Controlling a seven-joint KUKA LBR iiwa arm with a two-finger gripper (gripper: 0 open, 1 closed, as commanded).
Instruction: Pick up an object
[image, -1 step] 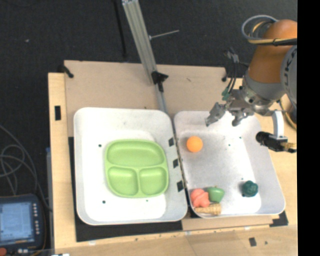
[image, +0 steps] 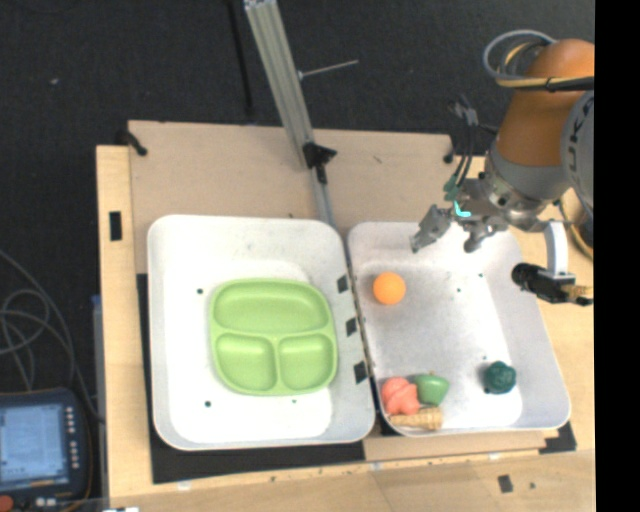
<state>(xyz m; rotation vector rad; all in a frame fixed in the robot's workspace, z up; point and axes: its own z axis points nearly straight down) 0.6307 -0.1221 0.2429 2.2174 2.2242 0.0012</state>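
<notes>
Tabletop (image: 240, 170): pale tan board, matte, square-cornered, with a few small black tabs along its edges. Around it the floor (image: 60, 70) is dark, speckled carpet. A silver metal pole (image: 285, 85) slants up from the rear of the board, clamped near its base. At lower left, beyond the board, a small screen device (image: 35, 440) glows bluish, with thin cables trailing across the carpet.

Two shallow white bins sit side by side, rounded corners, smooth plastic with a faint grey scuffing.

Left bin (image: 180, 250): holds a lime-green divided plate (image: 272, 335), glossy, rounded-rectangular, one long compartment at the rear and two smaller ones in front.

Right bin (image: 520, 330): an orange ball (image: 389, 289), smooth and round, lies alone toward the rear left. At the front left corner, three things cluster, touching: a pink lumpy piece (image: 399, 394), a green rounded piece (image: 433, 386) just to its right, and a tan ribbed piece (image: 426, 420) in front of them at the rim. A dark green knobbly object (image: 499, 377) sits apart near the front right.

Arm (image: 540, 110): orange and grey shell, reaching in from the right. Its tool (image: 455, 232) hangs over the rear edge of the right bin, dark metal fingers spread apart, nothing between them. The orange ball lies near it, forward and to the left, not touching.

A black-and-white fitting (image: 548, 275) sticks out at the bin's right rim.
</notes>
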